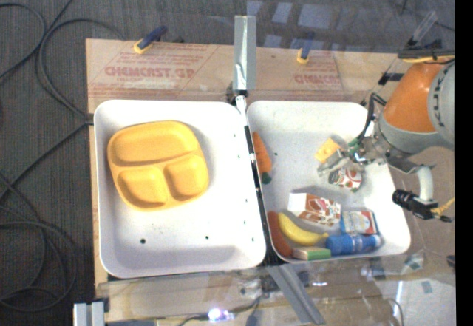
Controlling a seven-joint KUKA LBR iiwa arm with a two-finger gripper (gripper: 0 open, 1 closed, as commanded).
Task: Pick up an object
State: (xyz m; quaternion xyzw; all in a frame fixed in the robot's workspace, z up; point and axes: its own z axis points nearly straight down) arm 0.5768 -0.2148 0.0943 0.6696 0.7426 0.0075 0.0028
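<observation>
My gripper hangs low over the right bin, near its right wall, below the orange band of the arm. A small yellow piece lies just to its upper left. A red and white crumpled object lies right below the gripper, partly covered by it. I cannot make out whether either one is touched.
The right bin also holds a carrot along its left wall, a white and red carton, a banana, a blue bottle and a small red and white box. A yellow divided tray lies in the left bin.
</observation>
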